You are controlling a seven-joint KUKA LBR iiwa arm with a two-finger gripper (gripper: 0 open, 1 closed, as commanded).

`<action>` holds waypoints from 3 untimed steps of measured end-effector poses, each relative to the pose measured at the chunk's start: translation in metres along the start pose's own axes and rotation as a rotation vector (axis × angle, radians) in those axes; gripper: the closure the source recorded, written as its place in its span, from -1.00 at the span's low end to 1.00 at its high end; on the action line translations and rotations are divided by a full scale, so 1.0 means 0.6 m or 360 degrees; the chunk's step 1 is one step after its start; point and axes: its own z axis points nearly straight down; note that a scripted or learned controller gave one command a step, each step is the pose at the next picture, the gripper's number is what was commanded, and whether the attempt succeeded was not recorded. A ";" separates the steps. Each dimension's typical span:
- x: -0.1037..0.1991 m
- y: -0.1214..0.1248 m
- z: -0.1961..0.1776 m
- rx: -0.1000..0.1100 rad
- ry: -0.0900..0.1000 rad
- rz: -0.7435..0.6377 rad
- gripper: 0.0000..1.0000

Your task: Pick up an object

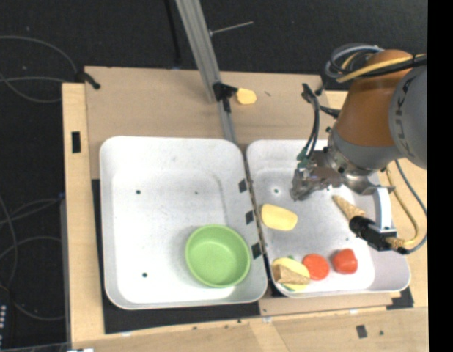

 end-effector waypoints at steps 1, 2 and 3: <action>0.082 0.011 -0.019 -0.0001 0.0001 0.0000 1.00; 0.161 0.031 -0.027 0.0000 0.0001 0.0000 1.00; 0.250 0.036 -0.037 0.0001 0.0002 -0.0001 1.00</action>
